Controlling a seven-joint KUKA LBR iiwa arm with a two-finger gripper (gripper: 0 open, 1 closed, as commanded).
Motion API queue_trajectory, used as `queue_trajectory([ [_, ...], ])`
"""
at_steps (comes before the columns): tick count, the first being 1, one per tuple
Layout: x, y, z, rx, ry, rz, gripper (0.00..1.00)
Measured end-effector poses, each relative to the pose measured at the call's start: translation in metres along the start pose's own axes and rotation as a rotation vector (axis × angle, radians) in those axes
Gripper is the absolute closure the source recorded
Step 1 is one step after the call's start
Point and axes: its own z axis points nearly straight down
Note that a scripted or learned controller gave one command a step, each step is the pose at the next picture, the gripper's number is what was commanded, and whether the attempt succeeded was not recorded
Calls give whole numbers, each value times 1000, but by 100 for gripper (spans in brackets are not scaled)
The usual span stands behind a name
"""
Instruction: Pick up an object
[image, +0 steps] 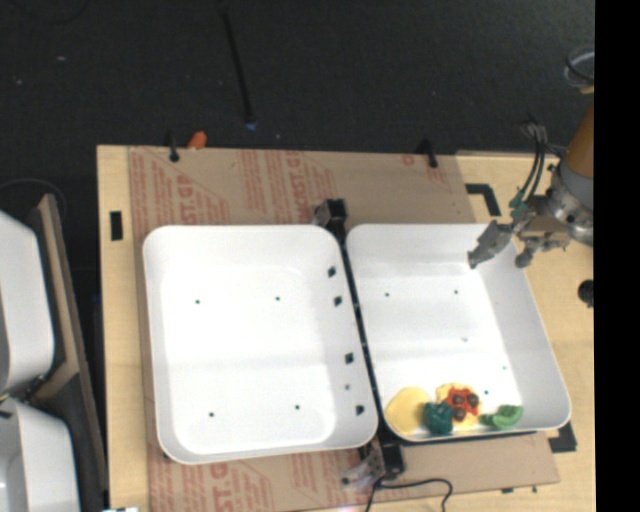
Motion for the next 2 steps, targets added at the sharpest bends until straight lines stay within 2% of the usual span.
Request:
queue_trajectory([
  [1, -24, -33, 160, 9, 6, -2, 0],
  [2, 22, -86, 155, 1, 1, -2, 0],
])
